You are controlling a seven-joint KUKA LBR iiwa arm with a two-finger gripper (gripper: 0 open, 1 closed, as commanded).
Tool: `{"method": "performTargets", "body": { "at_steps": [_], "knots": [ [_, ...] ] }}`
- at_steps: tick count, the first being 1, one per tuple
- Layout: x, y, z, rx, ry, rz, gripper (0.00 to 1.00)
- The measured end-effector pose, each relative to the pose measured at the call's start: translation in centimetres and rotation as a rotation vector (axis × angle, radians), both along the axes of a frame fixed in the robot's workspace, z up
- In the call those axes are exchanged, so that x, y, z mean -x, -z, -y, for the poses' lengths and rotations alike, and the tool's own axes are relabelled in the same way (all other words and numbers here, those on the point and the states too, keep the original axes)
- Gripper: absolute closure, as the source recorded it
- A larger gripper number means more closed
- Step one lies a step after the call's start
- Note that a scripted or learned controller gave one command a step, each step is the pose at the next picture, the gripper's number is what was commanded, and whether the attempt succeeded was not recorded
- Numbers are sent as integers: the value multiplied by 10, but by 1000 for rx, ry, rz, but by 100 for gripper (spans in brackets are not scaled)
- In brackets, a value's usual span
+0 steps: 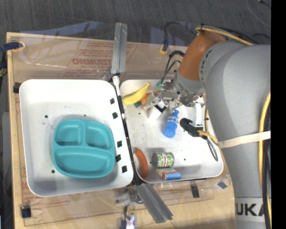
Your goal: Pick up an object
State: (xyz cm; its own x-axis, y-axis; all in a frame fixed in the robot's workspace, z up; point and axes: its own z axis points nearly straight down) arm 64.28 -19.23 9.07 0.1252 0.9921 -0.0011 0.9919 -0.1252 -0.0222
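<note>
Grey arm with orange band reaches in from the right, wrist low over the far end of the right bin (207,168). Gripper (163,98) sits just above the bin floor, between the banana (136,94) and the blue bottle (171,123). Its metal parts blur into clutter here; cannot tell whether the claw is apart or together, and nothing shows plainly inside it.

Candidates in the right bin: banana at the far left corner, just beside the gripper; blue bottle lying near bin centre; a small can (162,160) on its side toward the near edge; a red-and-blue box (171,175) at the near wall; a reddish-brown oblong item (141,161), possibly a sausage, against the divider. Left bin (33,128) carries a teal divided plate (83,147).

Progress, as judged: approach made, no lift. Grasp, closure and raise all remain. Every object rests on the bin floor.
</note>
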Motion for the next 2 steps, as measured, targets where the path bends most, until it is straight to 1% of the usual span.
{"method": "performTargets", "body": {
  "at_steps": [1, 2],
  "knots": [
    [1, -10, -2, 1, -7, -8, 100],
    [5, -109, -72, 1, 39, 20, 100]
  ]
}}
